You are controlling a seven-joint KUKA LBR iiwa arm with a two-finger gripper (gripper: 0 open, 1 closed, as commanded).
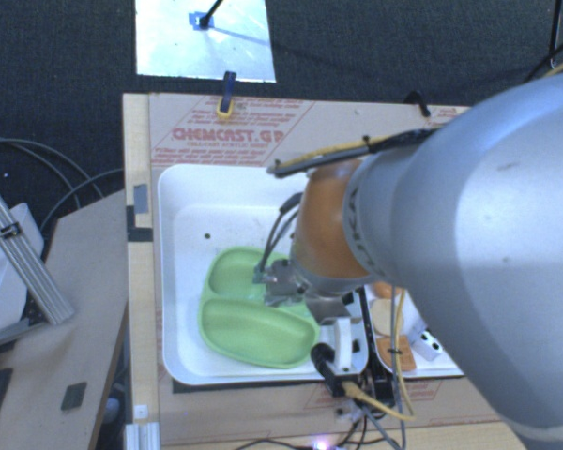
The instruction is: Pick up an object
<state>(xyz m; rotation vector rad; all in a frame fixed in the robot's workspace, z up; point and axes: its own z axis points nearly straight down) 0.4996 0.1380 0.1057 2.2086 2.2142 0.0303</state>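
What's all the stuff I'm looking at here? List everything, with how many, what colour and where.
Bin: one clearly seen, white, shallow, on the bench at centre left; a second beside it on the right is mostly covered by the arm.
Green dish: one, light green, two-lobed, lying in the left bin's near half.
Orange item: one, small, in the right bin near its front edge; what it is cannot be told.
Backing board: one, tan with red lettering, under the bins.
Clamp: one, blue and yellow, at the board's far edge.
Shiny plate: one, silvery, on the dark floor beyond the bench.
Arm: one, grey with an orange band, reaching in from the right.
Gripper: one, over the green dish.
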